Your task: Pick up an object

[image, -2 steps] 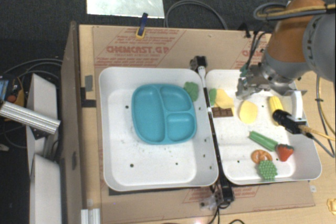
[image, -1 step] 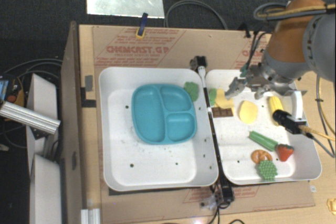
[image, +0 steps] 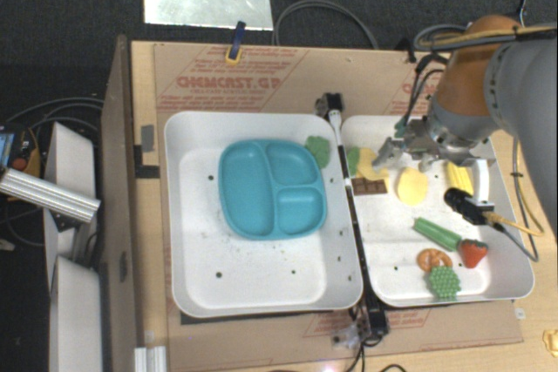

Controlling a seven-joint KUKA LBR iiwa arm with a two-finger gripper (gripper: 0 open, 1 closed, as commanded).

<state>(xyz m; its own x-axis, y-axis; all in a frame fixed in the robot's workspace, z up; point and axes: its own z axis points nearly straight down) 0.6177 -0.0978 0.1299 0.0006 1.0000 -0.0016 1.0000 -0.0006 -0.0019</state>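
Observation:
My gripper (image: 408,156) hangs over the back of the right bin (image: 506,274), its fingers spread open with nothing between them. Just in front of it lies a yellow lemon-shaped piece (image: 412,186). At its left sit a smaller yellow piece (image: 370,159) with a green piece (image: 353,159) and a brown chocolate bar (image: 369,186). A corn cob (image: 459,179) lies to its right. Nearer the front are a green cucumber (image: 436,233), a pretzel (image: 433,259), a red strawberry (image: 473,253) and a bumpy green piece (image: 444,281).
The left bin (image: 196,274) holds a blue divided plate (image: 270,187) and a green leafy piece (image: 319,151) by its right wall. The arm's orange band (image: 471,74) rises over the right bin's back right corner. Cardboard (image: 261,74) lies behind both bins.

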